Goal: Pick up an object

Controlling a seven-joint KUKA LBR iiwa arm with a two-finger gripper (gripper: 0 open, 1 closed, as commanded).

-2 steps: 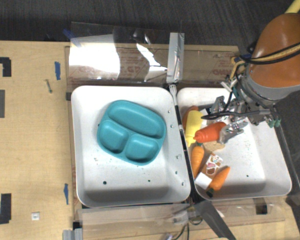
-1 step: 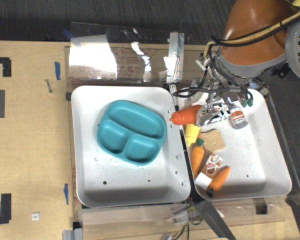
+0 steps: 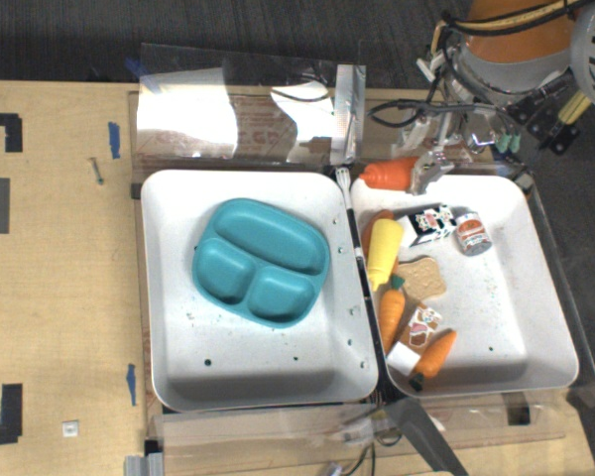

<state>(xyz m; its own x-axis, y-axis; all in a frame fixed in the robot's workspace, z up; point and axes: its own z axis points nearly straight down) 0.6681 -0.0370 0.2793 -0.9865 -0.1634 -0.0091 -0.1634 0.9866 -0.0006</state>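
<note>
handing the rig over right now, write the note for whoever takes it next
Pincer: at the back edge of the right bin, beside the orange toy on the rim; nothing seen held.
Left bin: teal divided tray.
Right bin: yellow corn-like toy, black and white packet, small can, tan slice, two carrots and a small carton, mostly crowded on its left side.
Done: nothing lifted.
Left: grasp and raise one object.

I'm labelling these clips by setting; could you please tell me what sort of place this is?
Probably a robotics lab's grasping bench: two white bins side by side, toy food such as a carrot, and a grey-and-orange arm overhead.
</note>
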